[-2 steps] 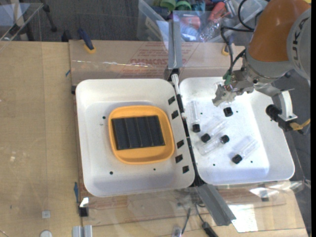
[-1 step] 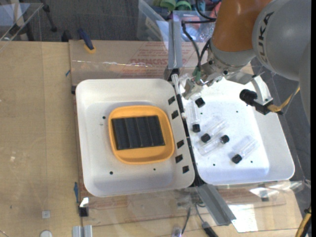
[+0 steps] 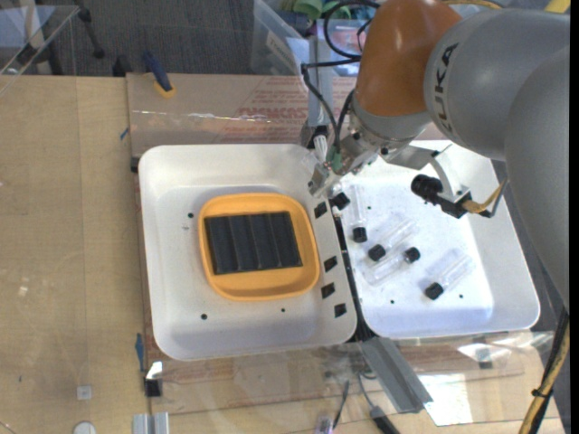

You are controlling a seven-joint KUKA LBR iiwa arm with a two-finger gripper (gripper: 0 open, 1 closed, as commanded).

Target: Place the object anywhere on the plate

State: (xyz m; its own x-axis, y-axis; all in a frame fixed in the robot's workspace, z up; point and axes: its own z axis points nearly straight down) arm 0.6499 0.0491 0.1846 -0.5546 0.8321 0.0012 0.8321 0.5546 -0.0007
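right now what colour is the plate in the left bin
Orange rim with a dark ribbed centre, seen in the camera view.

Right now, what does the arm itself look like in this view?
Grey KUKA arm, rounded casing, with an orange band above the wrist and dark KUKA lettering beside it. Black cables run down past the wrist to a small metallic gripper.

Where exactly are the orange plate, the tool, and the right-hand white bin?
orange plate (image 3: pixel 217 281): camera view, on its front-left rim.
tool (image 3: pixel 327 172): camera view, at its tip.
right-hand white bin (image 3: pixel 507 297): camera view, on its bare floor.
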